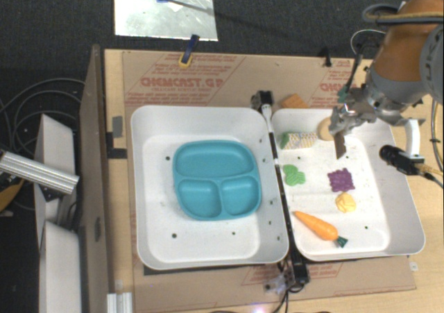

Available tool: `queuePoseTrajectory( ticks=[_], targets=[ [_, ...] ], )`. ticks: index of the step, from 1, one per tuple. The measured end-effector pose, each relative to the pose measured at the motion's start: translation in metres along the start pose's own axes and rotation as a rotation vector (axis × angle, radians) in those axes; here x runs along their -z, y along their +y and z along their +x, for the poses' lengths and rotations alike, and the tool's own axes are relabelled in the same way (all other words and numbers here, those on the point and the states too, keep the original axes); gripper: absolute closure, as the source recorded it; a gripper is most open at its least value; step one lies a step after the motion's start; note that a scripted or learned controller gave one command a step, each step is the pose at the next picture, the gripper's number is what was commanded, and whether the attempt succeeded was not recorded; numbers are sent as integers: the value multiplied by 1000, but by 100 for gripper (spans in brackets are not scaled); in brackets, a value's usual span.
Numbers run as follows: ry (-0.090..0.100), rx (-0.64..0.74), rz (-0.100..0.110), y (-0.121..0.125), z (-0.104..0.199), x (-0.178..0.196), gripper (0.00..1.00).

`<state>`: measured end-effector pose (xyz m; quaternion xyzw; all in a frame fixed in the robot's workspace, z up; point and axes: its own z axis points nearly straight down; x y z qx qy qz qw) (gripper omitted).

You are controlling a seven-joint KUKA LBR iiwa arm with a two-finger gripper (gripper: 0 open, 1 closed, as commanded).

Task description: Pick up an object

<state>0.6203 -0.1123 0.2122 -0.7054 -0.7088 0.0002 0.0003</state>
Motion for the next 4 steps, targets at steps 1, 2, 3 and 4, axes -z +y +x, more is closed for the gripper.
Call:
queuePoseTrajectory(
  ticks=[1, 2, 3, 4],
  targets=[
    [1, 1, -2, -11, 16, 20, 100],
    [0, 1, -5, 7, 9, 14, 100],
    [1, -3, -2, -9, 11, 23, 100],
    [-2, -6, -5, -7, -52, 24, 100]
  ],
)
